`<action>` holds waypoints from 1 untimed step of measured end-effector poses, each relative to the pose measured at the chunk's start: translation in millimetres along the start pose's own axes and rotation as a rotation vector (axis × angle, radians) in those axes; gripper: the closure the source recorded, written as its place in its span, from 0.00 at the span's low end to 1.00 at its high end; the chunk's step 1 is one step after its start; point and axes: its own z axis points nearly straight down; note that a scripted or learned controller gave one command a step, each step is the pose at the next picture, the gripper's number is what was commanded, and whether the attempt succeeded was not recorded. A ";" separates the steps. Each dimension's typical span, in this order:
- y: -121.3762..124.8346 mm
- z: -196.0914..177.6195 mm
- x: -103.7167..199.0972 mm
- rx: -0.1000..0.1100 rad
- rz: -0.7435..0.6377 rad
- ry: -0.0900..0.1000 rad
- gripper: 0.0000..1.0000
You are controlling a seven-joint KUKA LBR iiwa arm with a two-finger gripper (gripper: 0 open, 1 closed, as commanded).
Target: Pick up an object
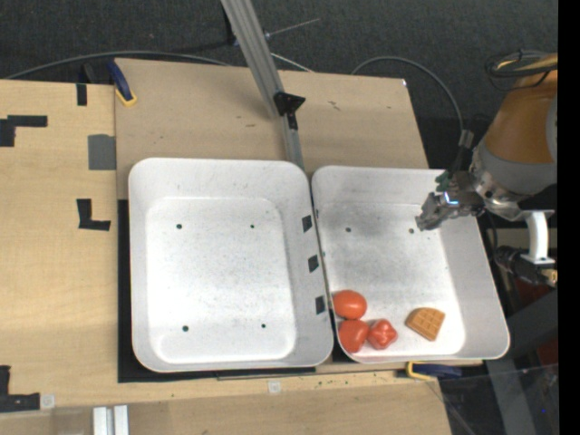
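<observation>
Here my arm point(518, 143) reached in over the right bin point(471, 270); I couldn't tell how the gripper point(435, 211) stood.

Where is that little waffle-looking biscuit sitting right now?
The waffle biscuit lies in the right bin, near its front right corner, just right of the three red pieces and well in front of the gripper.
</observation>
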 end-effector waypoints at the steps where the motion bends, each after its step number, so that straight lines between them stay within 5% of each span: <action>1: 1.6 -48.6 0.5 0.001 0.000 0.000 1.00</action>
